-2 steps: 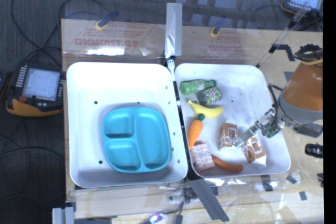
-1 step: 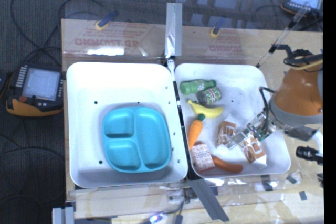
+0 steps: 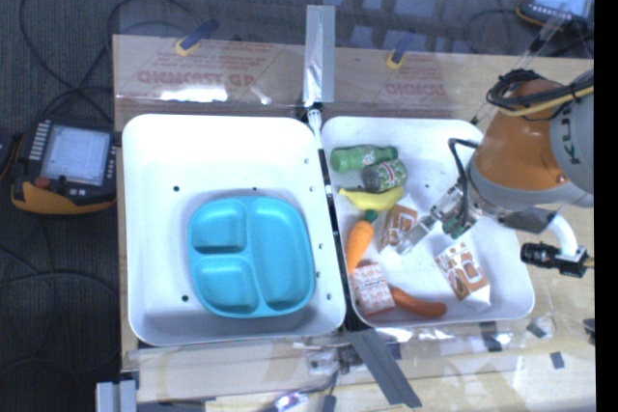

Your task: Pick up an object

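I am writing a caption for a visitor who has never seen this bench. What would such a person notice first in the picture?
The bright blue divided tray would draw the eye first; it lies alone in the left white bin. Next comes the crowd of small things in the right bin: a green bottle, a banana, a carrot and some packets. Over that bin, from the right, reaches the arm with its orange band, the gripper low among the packets.

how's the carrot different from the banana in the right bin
The carrot is orange and lies nearly upright in the view; the banana is yellow and lies crosswise above it. The carrot tapers straight; the banana curves. Both lie by the right bin's left wall.
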Controlling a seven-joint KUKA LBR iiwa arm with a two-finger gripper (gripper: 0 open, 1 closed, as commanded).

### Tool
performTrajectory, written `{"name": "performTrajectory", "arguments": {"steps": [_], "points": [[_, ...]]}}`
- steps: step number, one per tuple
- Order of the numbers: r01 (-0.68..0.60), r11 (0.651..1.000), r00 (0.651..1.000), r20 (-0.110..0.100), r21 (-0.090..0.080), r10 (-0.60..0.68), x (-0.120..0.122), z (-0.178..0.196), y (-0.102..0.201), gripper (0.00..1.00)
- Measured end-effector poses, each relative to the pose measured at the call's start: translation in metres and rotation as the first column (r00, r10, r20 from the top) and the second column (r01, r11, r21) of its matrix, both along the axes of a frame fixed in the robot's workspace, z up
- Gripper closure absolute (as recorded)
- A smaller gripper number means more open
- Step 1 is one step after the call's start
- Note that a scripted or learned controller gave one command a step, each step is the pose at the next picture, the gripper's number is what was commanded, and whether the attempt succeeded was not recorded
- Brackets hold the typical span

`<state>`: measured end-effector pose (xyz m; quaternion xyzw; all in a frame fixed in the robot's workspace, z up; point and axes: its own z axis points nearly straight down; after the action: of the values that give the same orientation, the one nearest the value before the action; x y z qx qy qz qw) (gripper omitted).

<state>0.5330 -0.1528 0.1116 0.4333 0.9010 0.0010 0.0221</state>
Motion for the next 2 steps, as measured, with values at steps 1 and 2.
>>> {"name": "performTrajectory", "arguments": {"steps": [1, 2], "points": [[-0.017, 1.000, 0.999, -0.030, 0.015, 0.018, -0.046, -0.020, -0.071, 0.00], [-0.018, 1.000, 1.000, -0.025, 0.019, 0.019, -0.043, -0.010, -0.068, 1.00]]}}
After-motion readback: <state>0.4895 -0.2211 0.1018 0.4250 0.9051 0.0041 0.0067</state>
